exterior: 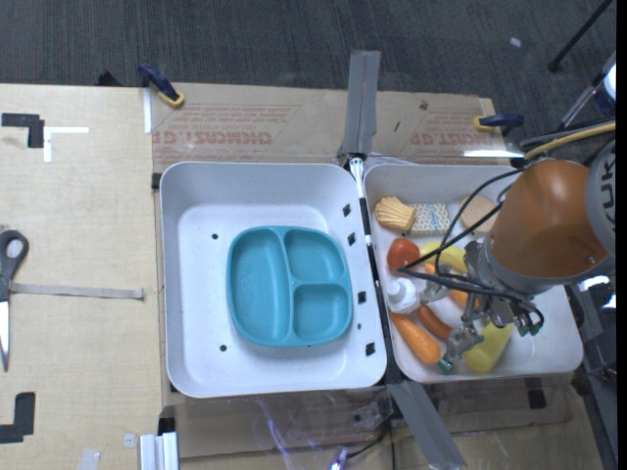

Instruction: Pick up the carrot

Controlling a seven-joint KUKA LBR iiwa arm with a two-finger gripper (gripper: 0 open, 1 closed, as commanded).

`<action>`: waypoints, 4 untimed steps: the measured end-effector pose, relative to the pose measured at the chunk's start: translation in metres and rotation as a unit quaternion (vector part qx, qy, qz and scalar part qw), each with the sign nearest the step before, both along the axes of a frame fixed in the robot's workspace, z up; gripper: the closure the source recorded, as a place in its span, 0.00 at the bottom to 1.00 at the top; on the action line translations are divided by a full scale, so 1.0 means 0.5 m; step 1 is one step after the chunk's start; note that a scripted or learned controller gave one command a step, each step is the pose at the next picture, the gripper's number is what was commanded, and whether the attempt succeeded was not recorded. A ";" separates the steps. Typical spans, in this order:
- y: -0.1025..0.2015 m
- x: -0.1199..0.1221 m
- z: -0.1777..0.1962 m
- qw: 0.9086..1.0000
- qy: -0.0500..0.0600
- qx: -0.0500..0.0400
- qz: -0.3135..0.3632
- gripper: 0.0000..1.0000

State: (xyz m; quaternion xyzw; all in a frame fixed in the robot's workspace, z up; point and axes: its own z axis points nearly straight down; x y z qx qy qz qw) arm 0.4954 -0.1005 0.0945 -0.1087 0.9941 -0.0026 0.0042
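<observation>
Gripper (468, 339), state indiscernible, low in the right bin (558, 358) beside the carrot (416, 337).

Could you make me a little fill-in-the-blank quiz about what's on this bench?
1. The blue tray has ___ compartments.
2. The carrot lies in the ___ bin.
3. The band above the gripper is ___.
4. The scissors lie at the view's ___ edge.

Missing words: three; right; orange; left
</observation>
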 end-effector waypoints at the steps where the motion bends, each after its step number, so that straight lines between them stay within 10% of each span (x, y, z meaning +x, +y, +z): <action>1: 0.003 0.007 0.021 1.000 -0.004 0.000 0.002 1.00; 2: 0.011 0.081 -0.002 0.998 0.002 0.003 -0.070 1.00; 3: 0.214 0.171 0.196 0.977 0.002 0.003 -0.212 1.00; 4: 0.214 0.171 0.196 0.977 0.002 0.003 -0.212 0.00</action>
